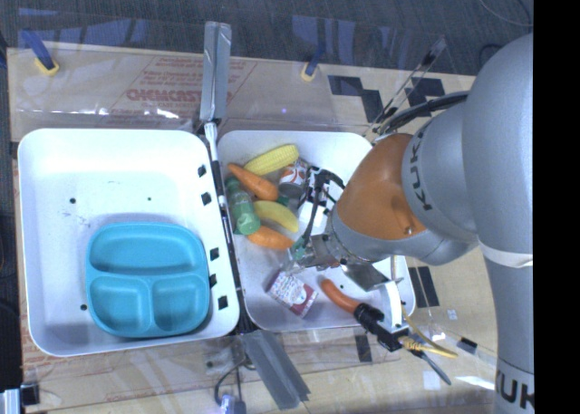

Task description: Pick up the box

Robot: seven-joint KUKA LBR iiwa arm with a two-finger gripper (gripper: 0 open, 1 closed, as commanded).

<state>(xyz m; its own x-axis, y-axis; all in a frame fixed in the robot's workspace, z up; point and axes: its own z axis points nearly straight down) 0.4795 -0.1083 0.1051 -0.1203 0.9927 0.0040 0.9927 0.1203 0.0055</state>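
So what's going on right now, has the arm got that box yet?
Gripper low in the right bin, just above the box. Box lying flat on the bin floor, no grip visible. Carrot and corn crowd close by.

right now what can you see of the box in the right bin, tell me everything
The box is small and flat, white with red speckled print, cardboard by its look. It lies tilted on the floor of the right bin, near the front wall. The gripper sits just above its upper corner; contact cannot be told. A carrot lies beside it.
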